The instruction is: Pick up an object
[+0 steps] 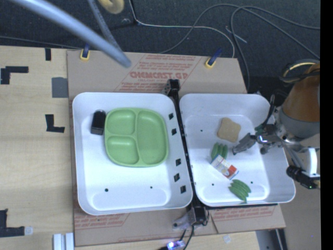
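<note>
Resting on cardboard, two bins; claw grip seemingly indiscernible.

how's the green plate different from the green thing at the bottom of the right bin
The green divided plate lies in the left bin; the small green object lies in the right bin, near its front edge. The plate is far larger, taking up much of its bin. The plate is pale green with three compartments; the small object is darker green and lumpy. Both rest untouched on white bin floors.
</note>
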You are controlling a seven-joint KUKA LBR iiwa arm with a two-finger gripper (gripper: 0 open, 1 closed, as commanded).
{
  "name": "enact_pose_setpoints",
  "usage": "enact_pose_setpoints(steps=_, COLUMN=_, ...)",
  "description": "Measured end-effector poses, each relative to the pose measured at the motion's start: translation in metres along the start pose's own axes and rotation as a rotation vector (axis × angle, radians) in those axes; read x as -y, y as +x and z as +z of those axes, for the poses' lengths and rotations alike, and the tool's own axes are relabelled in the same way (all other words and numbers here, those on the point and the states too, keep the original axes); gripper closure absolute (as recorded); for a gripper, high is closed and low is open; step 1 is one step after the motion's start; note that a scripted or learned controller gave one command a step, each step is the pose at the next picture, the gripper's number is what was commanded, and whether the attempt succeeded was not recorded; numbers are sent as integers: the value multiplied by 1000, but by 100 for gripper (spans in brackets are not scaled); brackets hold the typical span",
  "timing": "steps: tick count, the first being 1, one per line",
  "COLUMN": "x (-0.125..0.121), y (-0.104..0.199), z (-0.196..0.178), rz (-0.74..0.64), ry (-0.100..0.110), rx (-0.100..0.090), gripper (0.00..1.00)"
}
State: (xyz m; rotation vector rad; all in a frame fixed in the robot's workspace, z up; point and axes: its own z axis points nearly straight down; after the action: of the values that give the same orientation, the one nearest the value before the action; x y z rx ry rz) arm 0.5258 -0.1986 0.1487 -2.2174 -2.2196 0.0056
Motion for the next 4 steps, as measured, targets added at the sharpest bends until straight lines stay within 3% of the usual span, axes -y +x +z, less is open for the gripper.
enact_pose_setpoints(steps=1, x=7, y=10, z=55, rz=0, ry=1, rx=-2, gripper=0)
enact_pose_setpoints(steps=2, x=7, y=10, z=63, rz=0, ry=-6, rx=3, gripper=0)
enact_pose_setpoints(steps=3, x=6, y=9, z=52, rz=0, ry=-9, rx=4, gripper=100)
enact_pose_setpoints(steps=4, x=8, y=17, z=-8, rz=-1, ry=-9, rx=1, gripper=100)
